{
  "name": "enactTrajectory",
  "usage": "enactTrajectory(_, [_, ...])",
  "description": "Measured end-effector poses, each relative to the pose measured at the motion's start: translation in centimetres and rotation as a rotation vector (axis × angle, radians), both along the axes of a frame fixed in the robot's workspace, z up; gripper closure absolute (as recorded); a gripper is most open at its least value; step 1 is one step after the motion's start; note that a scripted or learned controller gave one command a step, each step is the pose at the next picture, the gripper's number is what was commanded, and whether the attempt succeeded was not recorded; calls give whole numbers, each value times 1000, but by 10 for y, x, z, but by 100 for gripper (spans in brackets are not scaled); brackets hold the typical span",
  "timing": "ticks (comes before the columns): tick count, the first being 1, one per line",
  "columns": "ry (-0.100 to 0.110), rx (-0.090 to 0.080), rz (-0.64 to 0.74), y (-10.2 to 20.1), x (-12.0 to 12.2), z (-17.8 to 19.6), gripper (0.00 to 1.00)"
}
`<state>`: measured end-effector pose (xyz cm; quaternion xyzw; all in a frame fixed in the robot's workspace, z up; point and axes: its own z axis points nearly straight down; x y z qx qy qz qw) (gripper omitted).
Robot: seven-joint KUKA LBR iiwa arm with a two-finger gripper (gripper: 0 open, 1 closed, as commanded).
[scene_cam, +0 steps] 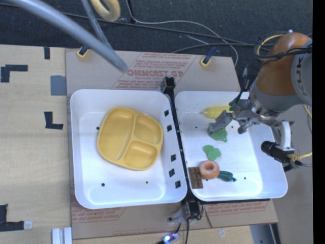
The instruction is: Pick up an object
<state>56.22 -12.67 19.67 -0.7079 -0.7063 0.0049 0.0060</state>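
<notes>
The right bin (254, 187) holds several small objects. A yellow banana-like piece (216, 111) lies near the back. Just in front of it sits a green leafy piece (218, 133), with a second green piece (212, 152) further forward. An orange ring (208, 170) lies near the front beside a dark green item (226, 176) and a brown block (195, 177). My gripper (232, 121) hangs above the right bin's back half with its two grey fingers spread apart. One finger (222, 120) is next to the banana and leafy piece. Nothing sits between the fingers.
The left bin (84, 136) carries a yellow compartment plate (130, 138). A black divider (175, 136) runs between the bins. The arm's orange band (284, 60) and grey wrist stand over the right bin's right edge. Cables trail behind the bins.
</notes>
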Motion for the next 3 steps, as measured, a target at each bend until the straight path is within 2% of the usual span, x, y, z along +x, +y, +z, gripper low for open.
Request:
enactTrajectory(1, [-14,-2,3,0,3,7,0])
enactTrajectory(3, [-9,-1,3,2,-3,-83,0])
